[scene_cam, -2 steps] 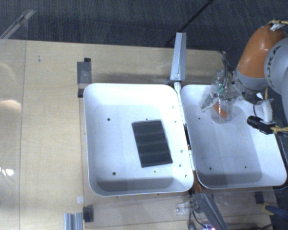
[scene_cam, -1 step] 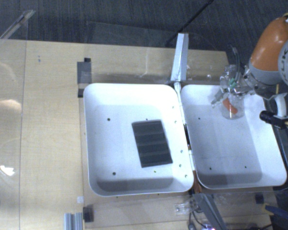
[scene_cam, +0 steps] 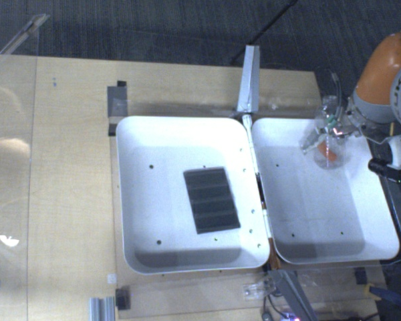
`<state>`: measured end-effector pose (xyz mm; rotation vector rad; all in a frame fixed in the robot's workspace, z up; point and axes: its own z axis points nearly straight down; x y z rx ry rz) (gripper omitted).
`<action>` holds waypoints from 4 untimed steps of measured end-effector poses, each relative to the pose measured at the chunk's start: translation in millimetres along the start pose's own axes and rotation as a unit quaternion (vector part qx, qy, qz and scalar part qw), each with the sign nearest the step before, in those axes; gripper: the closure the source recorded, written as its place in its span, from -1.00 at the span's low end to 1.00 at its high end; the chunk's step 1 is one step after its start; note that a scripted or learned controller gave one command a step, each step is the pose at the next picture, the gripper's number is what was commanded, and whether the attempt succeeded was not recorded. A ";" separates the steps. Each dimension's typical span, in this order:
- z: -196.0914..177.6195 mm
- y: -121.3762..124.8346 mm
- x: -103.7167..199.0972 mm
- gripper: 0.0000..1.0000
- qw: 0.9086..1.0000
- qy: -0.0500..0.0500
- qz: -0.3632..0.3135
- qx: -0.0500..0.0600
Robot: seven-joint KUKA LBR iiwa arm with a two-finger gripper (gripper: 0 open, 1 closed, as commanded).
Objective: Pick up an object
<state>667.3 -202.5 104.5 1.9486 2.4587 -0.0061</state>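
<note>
Nearest my camera, along the bottom edge of the view, I see a tangle of cables and clear clips [scene_cam: 271,293] just below the seam between the two bins. Largest in view is the wooden bench [scene_cam: 60,179], which carries both bins side by side, touching along their inner edges. I note the left bin [scene_cam: 137,152] holds one item: a dark, ribbed rectangular pad [scene_cam: 212,200], lying flat near the bin's middle and turned slightly off square. I see the right bin [scene_cam: 361,212] with a bare white floor across its lower part. From the right, the grey arm [scene_cam: 387,79] with its orange band reaches in over the upper corner of the right bin. Below the wrist I locate the gripper [scene_cam: 329,138], positioned over the upper area of the right bin, near its back wall. At the gripper tip I observe a clear, glassy object with a reddish spot [scene_cam: 330,152]; the region is blurred and translucent, so I cannot tell how the hand stands or whether it has hold of this item.
</note>
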 end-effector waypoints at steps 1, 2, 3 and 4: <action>10.3 -34.0 6.4 -1.00 0.995 -0.003 -0.095 -0.009; 13.2 -23.9 2.8 -1.00 0.994 -0.001 -0.111 -0.006; 1.1 -21.6 3.4 1.00 0.994 -0.002 -0.111 -0.009; -84.2 2.4 15.8 1.00 0.980 0.000 -0.201 -0.005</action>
